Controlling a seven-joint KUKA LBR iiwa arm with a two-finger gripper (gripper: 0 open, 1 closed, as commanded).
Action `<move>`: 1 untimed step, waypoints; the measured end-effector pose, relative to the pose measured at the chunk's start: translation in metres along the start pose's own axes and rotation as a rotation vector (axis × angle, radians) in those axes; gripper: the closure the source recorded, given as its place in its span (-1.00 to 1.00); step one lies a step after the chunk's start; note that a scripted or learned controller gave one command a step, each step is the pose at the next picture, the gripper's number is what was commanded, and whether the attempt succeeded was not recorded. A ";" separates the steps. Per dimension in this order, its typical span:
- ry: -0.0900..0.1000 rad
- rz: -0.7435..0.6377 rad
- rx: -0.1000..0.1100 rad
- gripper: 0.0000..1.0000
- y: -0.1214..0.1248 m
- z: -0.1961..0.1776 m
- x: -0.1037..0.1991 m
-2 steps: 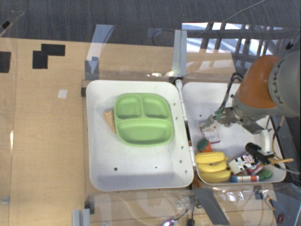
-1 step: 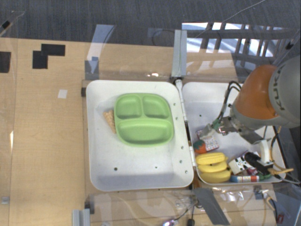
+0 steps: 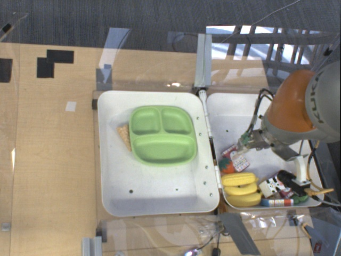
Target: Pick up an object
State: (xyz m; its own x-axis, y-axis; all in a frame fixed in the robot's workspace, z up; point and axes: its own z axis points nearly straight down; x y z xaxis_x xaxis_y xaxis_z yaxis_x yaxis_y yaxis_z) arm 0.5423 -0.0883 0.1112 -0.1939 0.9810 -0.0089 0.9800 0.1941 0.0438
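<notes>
In the right bin [image 3: 229, 111], my gripper [image 3: 245, 143] hangs low over the front left part, just above a small red and white packet [image 3: 238, 160]. A small orange and green item [image 3: 227, 168] lies against the packet's left side. In front of them sit two yellow bananas [image 3: 241, 188]. Nothing is visibly held. The arm's orange band covers the bin's right side.
A small black and white item [image 3: 272, 186] and a marker [image 3: 277, 202] lie at the right bin's front edge. The left bin [image 3: 149, 196] holds a green divided plate [image 3: 161, 134] with a tan piece [image 3: 124, 136] at its left rim.
</notes>
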 end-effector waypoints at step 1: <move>0.000 0.000 0.001 -1.00 0.000 0.000 0.000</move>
State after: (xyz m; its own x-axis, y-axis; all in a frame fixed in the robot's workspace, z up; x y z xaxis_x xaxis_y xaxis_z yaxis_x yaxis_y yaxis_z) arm 0.5421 -0.0885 0.1112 -0.1934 0.9811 -0.0091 0.9801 0.1937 0.0433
